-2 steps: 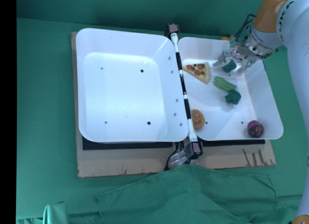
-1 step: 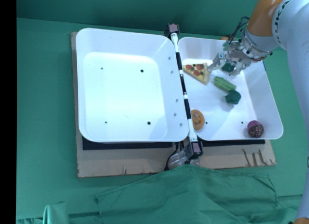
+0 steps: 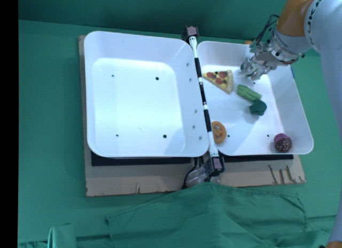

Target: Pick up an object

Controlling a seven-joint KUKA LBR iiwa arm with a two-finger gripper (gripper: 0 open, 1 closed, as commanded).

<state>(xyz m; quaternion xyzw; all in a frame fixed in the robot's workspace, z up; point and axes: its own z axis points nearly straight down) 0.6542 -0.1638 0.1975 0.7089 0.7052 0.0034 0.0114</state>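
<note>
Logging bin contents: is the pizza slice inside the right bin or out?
Inside: the pizza slice lies flat on the right bin's floor, near the divider.

Green cloth over bench, cardboard sheet beneath, rumpled fabric in front

Bright, even overhead light is washing out the two white bins.

Glare is bleaching the floor of the left bin to near pure white, and the right bin is glowing almost as strongly. Shadows are staying soft and short, lying close under the bin rims. A cool bluish-green cast is tinting everything. Small things are looking slightly soft, and the green cloth along the bottom is sitting darker.
</note>
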